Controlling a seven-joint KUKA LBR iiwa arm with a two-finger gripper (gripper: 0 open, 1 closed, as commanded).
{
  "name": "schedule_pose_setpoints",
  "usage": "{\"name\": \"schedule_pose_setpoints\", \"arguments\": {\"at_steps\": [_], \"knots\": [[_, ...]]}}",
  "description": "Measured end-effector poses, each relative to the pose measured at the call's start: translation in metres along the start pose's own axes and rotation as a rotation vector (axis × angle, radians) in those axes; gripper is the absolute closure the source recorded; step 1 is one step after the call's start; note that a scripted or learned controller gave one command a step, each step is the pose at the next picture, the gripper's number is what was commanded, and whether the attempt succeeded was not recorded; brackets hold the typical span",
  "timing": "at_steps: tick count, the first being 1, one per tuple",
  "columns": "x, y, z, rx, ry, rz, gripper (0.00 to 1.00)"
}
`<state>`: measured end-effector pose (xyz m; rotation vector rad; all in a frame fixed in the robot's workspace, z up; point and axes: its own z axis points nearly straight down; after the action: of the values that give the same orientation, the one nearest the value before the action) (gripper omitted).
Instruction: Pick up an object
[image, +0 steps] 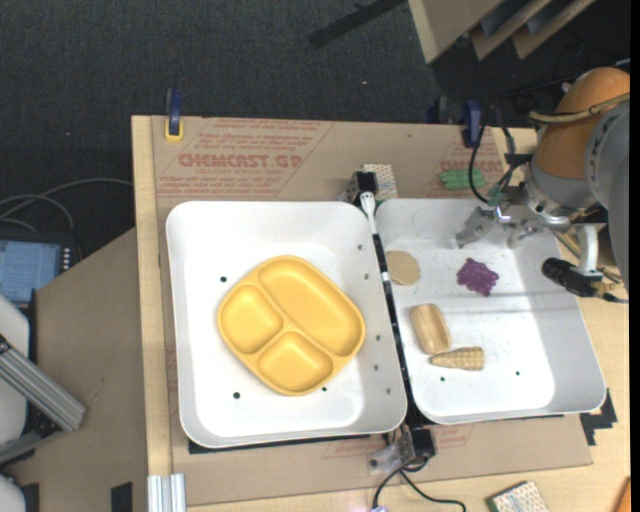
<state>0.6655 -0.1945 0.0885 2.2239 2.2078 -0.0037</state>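
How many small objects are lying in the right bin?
4: a tan disc by the divider, a purple piece mid-bin, a tan block and a cone nearer the front.

The arm (590, 130) comes in from the right at the top of the view, grey w/ an orange band above the wrist. Wrist bends down toward the bench. The gripper (497, 226) hangs at its end, pointing down and a bit left. Two fingers (472, 231) are spread apart, nothing between them. A black part sticks out lower right of the wrist; can't tell what it is.
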Motion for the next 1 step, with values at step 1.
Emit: {"name": "schedule_pose_setpoints", "arguments": {"at_steps": [1], "knots": [[0.0380, 0.0010, 0.0033, 0.006, 0.009, -0.010, 0.00]]}}
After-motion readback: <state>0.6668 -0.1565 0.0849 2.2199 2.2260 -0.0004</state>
